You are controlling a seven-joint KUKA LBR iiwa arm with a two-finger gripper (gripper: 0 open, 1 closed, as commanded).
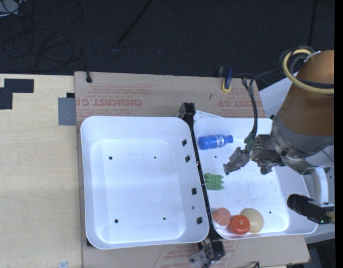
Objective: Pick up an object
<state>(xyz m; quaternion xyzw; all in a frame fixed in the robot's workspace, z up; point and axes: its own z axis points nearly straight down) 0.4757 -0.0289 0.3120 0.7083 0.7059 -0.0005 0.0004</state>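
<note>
Big picture first: the left bin (98,149) sits wide and white on the cardboard-covered bench (132,91), and the right bin (255,197) lies beside it, the two rims meeting along a dark divider. The arm (308,102), orange-banded, leans in from the right over the right bin. Its gripper (236,163) hangs above the middle of that bin, just right of the bottle; whether the fingers are apart or together, I cannot tell from this angle. Now the objects, all in the right bin: a blue bottle (215,142) lying on its side at the far end, a beige ball (252,219) in the near corner, touching a red round piece (240,224), a pink piece (221,216) left of that, and a small green toy (213,181) by the divider.
</note>
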